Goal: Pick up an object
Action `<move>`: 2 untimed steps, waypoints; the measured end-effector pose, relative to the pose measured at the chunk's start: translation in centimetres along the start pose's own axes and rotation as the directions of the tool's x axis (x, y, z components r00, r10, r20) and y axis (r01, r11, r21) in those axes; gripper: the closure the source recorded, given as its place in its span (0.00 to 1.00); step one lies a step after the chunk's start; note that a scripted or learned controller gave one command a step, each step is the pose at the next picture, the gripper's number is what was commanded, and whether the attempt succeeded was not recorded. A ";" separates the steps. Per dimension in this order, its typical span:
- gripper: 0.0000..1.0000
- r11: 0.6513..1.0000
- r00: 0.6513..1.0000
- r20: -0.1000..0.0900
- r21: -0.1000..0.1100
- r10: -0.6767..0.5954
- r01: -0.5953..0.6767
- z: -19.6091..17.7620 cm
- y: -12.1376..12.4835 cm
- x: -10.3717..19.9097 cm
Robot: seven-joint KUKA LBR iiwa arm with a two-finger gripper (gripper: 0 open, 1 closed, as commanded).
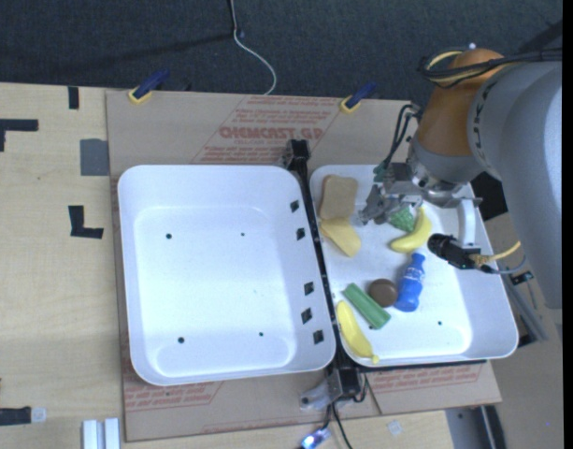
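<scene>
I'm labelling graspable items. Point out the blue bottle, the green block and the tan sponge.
blue bottle (410, 286), camera view, middle of its body.
green block (365, 305), camera view, its top face.
tan sponge (338, 196), camera view, its flat top.

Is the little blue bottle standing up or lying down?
Lying down. The small blue plastic bottle rests flat on the right white bin's floor, its full side visible.

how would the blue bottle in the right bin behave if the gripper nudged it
The blue bottle lies on its side, so it would probably roll. It looks like small plastic, likely light and stiff. It sits beside a brown round object, which might get bumped along.
</scene>
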State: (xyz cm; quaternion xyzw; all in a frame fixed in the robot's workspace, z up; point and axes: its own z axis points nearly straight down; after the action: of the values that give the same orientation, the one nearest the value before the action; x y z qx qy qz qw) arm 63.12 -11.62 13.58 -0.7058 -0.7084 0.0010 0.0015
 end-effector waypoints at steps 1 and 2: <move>0.00 1.000 1.000 0.001 0.000 0.000 0.000 0.0 0.0 0.0; 1.00 1.000 1.000 0.000 0.001 -0.001 0.001 -0.9 0.0 0.1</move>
State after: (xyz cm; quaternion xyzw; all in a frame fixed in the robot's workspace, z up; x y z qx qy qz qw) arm 63.10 -11.56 14.50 -0.7053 -0.7089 0.0012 0.0020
